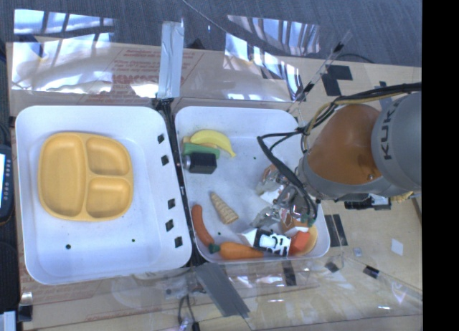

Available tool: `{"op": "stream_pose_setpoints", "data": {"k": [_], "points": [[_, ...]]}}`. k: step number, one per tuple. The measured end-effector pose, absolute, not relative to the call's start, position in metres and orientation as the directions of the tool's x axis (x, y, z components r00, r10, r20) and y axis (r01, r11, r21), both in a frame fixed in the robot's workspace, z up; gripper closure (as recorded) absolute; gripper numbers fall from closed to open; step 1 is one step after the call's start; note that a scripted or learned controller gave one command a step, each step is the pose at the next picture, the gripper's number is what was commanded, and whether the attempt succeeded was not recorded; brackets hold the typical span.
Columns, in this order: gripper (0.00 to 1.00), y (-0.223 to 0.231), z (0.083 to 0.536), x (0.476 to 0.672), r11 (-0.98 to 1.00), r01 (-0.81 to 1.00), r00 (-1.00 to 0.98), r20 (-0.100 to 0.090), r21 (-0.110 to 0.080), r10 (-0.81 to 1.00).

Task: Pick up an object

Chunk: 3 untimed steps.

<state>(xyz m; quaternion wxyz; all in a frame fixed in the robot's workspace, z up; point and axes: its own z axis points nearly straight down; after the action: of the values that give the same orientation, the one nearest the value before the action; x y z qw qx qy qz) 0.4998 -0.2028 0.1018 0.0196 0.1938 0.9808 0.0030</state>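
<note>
My gripper [278,200] hangs low in the right bin [237,118], near its right side, below the orange band of the arm [344,147]. Just under it lie a black-and-white object [271,241] and an orange piece [304,240] at the bin's front right corner. A carrot [240,251] lies along the front wall, and a red-orange sausage-like piece [201,224] at the front left. A tan cone [224,208] rests mid-bin. A yellow banana [211,140] and a black block with a green edge [201,160] sit at the back left.
The left bin [43,251] holds a yellow divided plate [86,175]. A black divider with clips [172,179] runs between the bins. Cables [287,140] loop from the arm over the right bin's back right corner.
</note>
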Motion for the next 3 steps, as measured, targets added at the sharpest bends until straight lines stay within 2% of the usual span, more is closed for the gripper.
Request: {"op": "stream_pose_setpoints", "data": {"k": [1, 2, 3], "points": [[0.00, -0.178, 0.093, 0.565, 0.934, 0.358, -0.934, -0.002, 0.002, 0.358], [0.00, -0.203, 0.098, 0.507, 0.916, 0.401, -0.916, -0.020, 0.011, 0.401], [0.00, -0.160, 0.092, 0.562, 0.894, 0.449, -0.894, -0.001, 0.002, 0.449]]}}
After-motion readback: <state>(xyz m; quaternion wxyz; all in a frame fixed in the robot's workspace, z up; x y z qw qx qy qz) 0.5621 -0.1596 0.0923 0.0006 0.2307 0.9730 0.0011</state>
